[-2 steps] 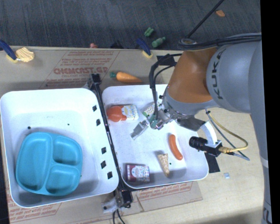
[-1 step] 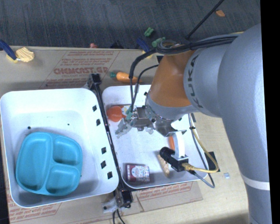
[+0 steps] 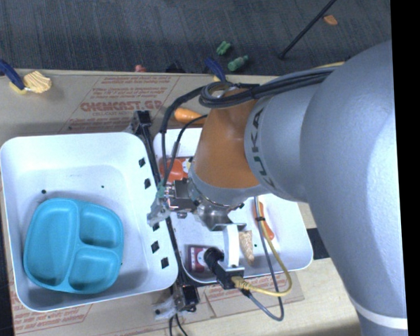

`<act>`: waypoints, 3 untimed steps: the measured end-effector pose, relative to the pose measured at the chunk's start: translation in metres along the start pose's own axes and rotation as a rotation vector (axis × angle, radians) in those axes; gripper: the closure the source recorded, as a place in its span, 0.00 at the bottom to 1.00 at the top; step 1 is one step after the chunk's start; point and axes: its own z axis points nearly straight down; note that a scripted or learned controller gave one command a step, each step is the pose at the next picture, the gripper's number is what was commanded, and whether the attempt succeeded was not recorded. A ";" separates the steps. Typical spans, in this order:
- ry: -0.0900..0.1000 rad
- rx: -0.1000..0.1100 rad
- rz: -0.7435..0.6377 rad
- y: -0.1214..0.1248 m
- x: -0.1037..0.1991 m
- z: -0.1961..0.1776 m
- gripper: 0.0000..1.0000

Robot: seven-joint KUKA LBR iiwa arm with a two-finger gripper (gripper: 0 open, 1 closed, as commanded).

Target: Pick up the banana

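Seen from above, the grey arm [image 3: 321,144] covers the right bin [image 3: 297,245], likely hiding your banana beneath it; you cannot tell whether the gripper [image 3: 171,201], by the bin's left wall, is apart or together; expect light, smooth, curved fruit, best gripped across its middle.

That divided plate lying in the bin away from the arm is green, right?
Not green: the divided plate is light blue. It does lie in the bin away from the arm, as the camera view shows.
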 end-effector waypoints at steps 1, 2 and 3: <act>-0.001 -0.006 0.054 0.031 -0.114 -0.079 0.00; 0.000 -0.002 -0.024 0.015 -0.093 -0.025 0.00; 0.000 0.002 0.246 -0.007 0.014 0.015 0.00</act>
